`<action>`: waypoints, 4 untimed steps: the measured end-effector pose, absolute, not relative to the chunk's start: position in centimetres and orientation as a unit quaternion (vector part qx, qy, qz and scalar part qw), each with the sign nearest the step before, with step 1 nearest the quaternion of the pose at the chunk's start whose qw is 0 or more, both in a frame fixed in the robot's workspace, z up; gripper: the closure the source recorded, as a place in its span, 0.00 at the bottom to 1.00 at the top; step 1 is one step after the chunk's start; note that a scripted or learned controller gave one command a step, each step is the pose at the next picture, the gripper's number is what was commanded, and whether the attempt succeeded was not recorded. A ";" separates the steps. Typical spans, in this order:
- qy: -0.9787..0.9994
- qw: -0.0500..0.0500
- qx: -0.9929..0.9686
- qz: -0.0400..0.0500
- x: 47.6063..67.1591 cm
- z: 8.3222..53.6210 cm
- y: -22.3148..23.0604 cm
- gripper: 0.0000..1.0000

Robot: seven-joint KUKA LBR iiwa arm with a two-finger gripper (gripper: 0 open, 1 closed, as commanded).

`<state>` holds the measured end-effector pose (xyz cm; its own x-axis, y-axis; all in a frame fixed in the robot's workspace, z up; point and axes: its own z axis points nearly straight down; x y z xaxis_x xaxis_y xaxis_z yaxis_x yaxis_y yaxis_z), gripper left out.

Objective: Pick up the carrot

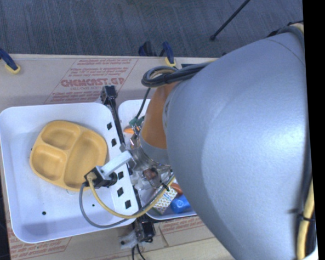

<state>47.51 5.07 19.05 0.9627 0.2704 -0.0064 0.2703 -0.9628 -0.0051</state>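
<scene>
The grey arm (235,144) reaches over the right bin (129,109), covering most of it. Its hand (146,174) sits low in that bin; I cannot tell its state. A small orange piece, perhaps the carrot (128,131), shows beside the wrist. A yellow divided plate (68,154) lies in the left bin (25,217)

Single fixed camera is sitting above the counter (93,81), looking down at a slant and taking in both white bins: left bin (17,179) in full, right bin (129,109) mostly masked. The arm (235,149) is reaching in from the right and sitting very close under the lens, so it's covering most of the right half. Far edge of the counter and a strip of grey floor (90,21) are showing along the top.
</scene>
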 end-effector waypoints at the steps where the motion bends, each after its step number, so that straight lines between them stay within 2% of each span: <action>1: -0.103 0.001 -0.995 0.001 47.6 29.2 7.5 1.00; 2: -0.128 0.002 -0.992 0.004 47.5 19.0 8.9 1.00; 3: -0.167 0.002 -0.986 0.002 47.6 24.6 2.6 1.00; 4: -0.176 0.002 -0.984 0.004 49.5 19.1 7.8 1.00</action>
